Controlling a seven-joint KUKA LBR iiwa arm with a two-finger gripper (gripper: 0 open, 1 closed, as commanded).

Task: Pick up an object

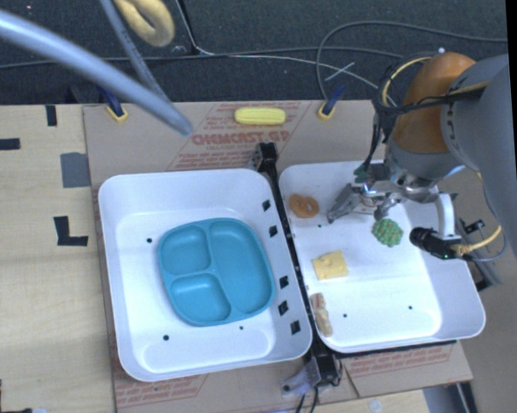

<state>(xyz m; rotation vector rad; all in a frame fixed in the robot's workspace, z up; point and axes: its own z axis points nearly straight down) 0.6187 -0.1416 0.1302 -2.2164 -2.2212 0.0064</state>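
My gripper (362,208) hovers over the back of the right bin (425,322), its fingers spread open with nothing between them. A green broccoli-like piece (387,232) lies just below its right finger. A round orange-brown item (304,206) sits to the gripper's left, near the bin's back left corner. Toward the middle of the bin lies a yellow block (330,265). A brown stick (320,314) rests against the bin's left wall near the front.
The left bin (126,210) holds a blue divided plate (216,270). A yellow oblong object (259,115) lies on the cardboard behind the bins. Cables loop behind the right bin, and the arm's body rises over its right side.
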